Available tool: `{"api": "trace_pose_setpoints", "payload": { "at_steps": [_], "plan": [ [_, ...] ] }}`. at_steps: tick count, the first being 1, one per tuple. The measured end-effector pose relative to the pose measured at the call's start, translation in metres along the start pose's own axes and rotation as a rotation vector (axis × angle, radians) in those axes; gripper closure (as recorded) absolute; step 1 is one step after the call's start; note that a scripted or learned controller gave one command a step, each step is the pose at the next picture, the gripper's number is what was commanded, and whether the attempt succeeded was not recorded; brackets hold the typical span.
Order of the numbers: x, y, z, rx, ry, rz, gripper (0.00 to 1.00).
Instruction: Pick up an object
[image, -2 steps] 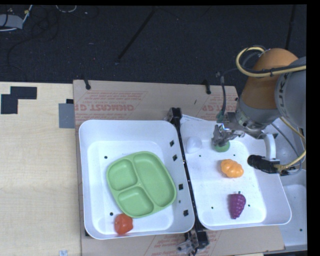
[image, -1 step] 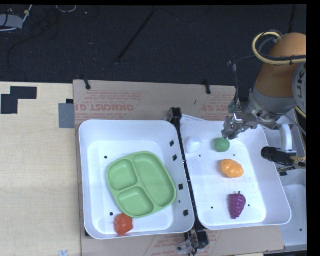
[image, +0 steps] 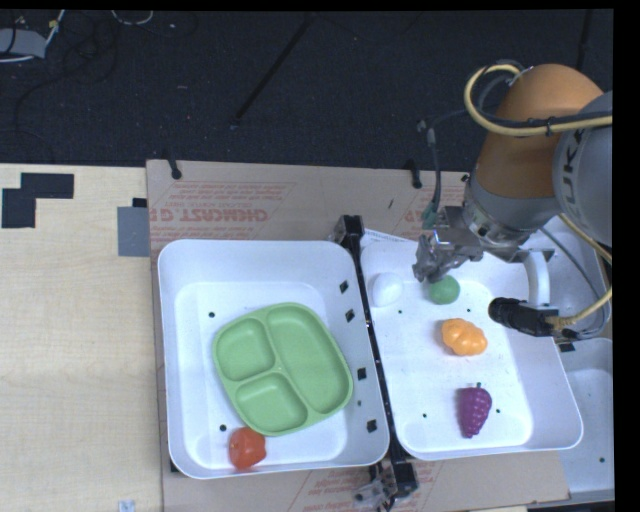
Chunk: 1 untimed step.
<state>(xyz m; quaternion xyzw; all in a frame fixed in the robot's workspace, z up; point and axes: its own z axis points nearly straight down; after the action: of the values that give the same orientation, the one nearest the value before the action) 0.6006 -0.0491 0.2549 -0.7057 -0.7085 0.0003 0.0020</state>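
My gripper (image: 436, 266) hangs over the back of the right bin (image: 545, 420), just above and to the left of a small green ball (image: 444, 291). Its fingertips reach down close to the ball's top. An orange toy pepper (image: 463, 337) lies in the bin's middle and a purple bunch of grapes (image: 473, 410) lies nearer the front. A white egg-like object (image: 386, 291) rests at the bin's back left corner.
The left bin (image: 185, 300) holds a green divided plate (image: 283, 367) and a red-orange fruit (image: 246, 447) at its front. A black divider (image: 365, 340) runs between the bins. A black fitting with cables (image: 525, 316) juts over the right bin's right side.
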Motion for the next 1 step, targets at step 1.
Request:
{"api": "trace_pose_setpoints", "payload": {
  "at_steps": [1],
  "plan": [
    [0.0413,-0.0128,0.0071,0.001,-0.001,0.002,1.00]
  ]
}}
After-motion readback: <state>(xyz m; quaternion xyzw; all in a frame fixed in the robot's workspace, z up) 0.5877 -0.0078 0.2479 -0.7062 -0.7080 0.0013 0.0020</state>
